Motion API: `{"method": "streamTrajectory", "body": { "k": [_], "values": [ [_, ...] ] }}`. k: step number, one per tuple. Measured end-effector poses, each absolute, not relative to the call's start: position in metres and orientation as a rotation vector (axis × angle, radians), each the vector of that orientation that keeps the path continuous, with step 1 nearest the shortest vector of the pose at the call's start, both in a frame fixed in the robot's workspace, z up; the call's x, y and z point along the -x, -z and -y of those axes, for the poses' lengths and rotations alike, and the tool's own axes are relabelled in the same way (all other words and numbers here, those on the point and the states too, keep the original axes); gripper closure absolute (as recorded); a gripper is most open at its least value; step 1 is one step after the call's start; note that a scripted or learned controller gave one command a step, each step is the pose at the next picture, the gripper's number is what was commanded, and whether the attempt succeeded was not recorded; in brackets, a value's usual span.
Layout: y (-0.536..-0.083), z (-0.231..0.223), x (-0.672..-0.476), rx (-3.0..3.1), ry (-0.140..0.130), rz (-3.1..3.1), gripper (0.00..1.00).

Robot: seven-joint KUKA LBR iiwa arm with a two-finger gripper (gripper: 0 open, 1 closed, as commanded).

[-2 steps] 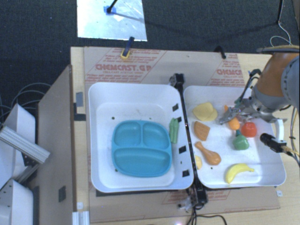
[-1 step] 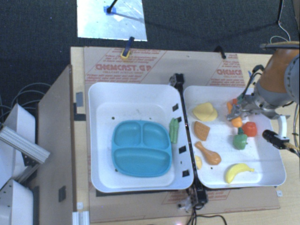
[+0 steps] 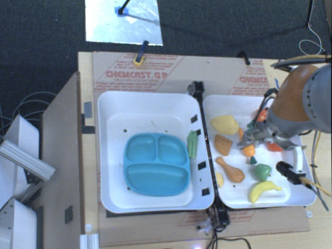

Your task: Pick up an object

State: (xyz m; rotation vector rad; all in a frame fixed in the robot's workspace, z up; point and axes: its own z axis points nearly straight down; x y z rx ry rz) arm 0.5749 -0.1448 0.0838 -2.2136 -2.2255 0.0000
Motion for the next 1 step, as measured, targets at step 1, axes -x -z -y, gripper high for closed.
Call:
{"method": "streamTrajectory", "body": {
  "k": [1],
  "values": [
    [-0.1916, 0.0735, -0.6205, 2.214, 0.016, 2.241, 1.00]
  ]
}}
